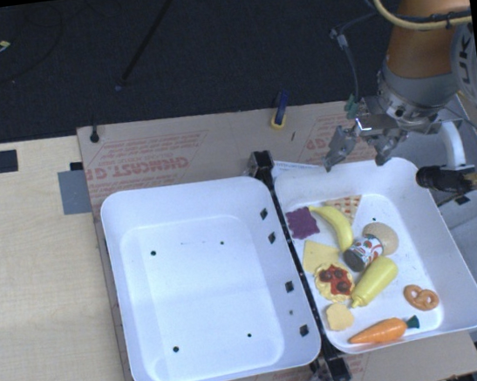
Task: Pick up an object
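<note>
My gripper (359, 151) hangs above the far rim of the right bin (455, 260), fingers spread open with nothing between them. The toys lie below and nearer in that bin: a yellow banana (337, 224), a purple piece (302, 220), a yellow cheese slice (318, 256), a small can (361, 254), a tan round piece (383, 235), a yellow squeeze bottle (374, 280), a pizza slice (334, 282), a pretzel (422, 297) and an orange carrot (381, 331).
The left bin (199, 283) sits beside the right one, joined by a black divider (288, 257). Both rest on a cardboard sheet (188, 144). A blue and yellow clip (279, 111) lies on the cardboard behind the bins.
</note>
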Tool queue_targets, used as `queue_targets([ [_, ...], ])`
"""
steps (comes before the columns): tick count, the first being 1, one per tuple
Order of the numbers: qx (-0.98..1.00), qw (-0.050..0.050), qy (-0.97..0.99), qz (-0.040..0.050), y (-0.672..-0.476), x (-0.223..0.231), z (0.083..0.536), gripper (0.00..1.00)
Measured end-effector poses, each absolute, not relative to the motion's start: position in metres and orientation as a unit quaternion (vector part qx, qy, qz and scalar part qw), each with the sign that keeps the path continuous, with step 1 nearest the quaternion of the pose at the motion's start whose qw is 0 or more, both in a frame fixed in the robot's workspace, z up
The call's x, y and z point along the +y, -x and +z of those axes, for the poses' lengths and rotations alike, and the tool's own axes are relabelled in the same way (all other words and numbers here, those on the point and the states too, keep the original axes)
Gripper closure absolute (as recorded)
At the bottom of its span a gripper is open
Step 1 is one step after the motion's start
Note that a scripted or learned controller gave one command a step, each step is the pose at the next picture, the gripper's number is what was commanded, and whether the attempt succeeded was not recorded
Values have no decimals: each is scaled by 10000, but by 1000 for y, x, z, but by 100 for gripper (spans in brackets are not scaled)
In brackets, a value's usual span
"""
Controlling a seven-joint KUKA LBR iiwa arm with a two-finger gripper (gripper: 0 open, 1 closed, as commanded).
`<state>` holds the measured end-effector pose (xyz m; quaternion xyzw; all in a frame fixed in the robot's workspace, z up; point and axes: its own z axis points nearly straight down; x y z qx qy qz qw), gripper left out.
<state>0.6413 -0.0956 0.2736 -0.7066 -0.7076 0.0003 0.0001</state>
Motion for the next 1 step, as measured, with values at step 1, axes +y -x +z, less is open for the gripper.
queue_targets([
  [1, -7080, 4, 7062, 4, -641, -96, 283, 100],
])
